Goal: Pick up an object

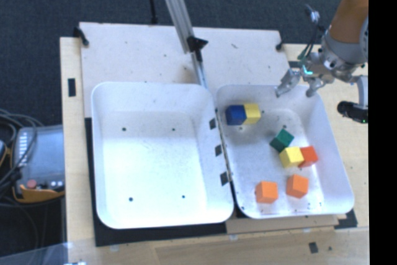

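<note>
From the overhead camera I see the gripper [297, 87] hovering over the far rim of the right bin [335, 152], fingers spread apart, gripping nothing. The nearest pieces, a blue block [235, 115] touching a yellow block [252, 112], lie inside that bin, left of the fingers. The green block [283, 139] sits nearer the camera, well clear.

bins: two shallow white plastic bins [155, 102]
cubes: blue cube [235, 115], yellow [252, 112], green [283, 139], orange [267, 192]
arm: grey, orange band [348, 9]
</note>
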### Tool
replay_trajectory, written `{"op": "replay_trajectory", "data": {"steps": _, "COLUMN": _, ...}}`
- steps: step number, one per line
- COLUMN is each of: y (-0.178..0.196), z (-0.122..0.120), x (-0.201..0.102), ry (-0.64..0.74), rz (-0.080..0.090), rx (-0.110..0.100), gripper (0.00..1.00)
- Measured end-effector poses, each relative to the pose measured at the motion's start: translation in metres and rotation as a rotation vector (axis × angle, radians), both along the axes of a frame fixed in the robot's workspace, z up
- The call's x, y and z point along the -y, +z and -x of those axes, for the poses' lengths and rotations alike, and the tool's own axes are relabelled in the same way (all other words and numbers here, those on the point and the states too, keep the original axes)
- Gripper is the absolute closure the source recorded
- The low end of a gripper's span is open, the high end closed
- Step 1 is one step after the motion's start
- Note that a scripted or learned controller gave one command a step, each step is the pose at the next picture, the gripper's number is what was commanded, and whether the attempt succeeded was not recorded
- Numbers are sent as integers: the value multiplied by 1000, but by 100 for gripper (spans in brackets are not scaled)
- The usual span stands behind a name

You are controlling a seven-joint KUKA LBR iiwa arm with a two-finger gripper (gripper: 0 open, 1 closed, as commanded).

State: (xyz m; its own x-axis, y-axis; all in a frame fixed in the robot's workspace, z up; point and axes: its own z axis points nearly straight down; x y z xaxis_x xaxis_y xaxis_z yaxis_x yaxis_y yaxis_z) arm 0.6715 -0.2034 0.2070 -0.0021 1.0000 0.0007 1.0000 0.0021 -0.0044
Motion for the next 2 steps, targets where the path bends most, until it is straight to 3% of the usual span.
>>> {"op": "replay_trajectory", "data": {"steps": 1, "y": 3, "z": -1, "x": 0, "ry": 4, "rz": 3, "rx": 4, "gripper": 0}}
{"op": "replay_trajectory", "data": {"steps": 2, "y": -59, "z": 3, "x": 1, "ry": 1, "rz": 2, "rx": -1, "gripper": 0}}
